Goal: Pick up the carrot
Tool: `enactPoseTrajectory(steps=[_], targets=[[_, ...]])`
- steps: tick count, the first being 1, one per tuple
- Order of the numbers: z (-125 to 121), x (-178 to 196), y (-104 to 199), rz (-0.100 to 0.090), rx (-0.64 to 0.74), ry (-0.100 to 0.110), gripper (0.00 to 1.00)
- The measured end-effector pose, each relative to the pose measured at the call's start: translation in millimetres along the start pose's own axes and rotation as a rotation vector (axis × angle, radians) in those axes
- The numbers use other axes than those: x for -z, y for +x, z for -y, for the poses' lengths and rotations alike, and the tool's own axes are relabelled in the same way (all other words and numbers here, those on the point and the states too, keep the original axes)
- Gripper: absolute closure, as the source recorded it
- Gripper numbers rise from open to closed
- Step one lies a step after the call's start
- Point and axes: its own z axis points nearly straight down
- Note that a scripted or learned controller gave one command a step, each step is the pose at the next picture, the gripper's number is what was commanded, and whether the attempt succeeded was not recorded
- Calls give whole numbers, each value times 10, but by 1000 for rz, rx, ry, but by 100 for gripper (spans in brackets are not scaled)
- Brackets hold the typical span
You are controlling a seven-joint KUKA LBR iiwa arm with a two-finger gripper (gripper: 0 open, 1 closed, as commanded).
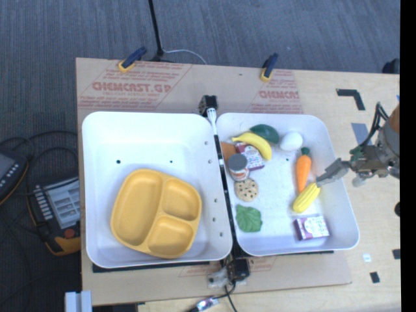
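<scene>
The brown board (130,86) under the bins carries red print reading "CHEMCAST GP", repeated at right

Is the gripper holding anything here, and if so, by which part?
Nothing is held. The gripper is at the right bin's right edge, beside the corn. The carrot lies free in the bin, apart from the gripper.

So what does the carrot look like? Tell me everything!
The carrot is bright orange with a small green top, smooth like a plastic toy. It lies flat in the right bin, green end pointing away toward the egg, narrow tip touching the corn. The claw is just beside it, at the bin's right edge, not holding it.
</scene>
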Motion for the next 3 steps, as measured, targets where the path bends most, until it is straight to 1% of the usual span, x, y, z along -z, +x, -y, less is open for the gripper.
enactPoseTrajectory(steps=[1,2,3], targets=[[-734,-1398,16,-3,263,-10,0],[-725,-1332,22,-2,262,-7,100],[-1224,-595,1074,-1,-289,2,100]])
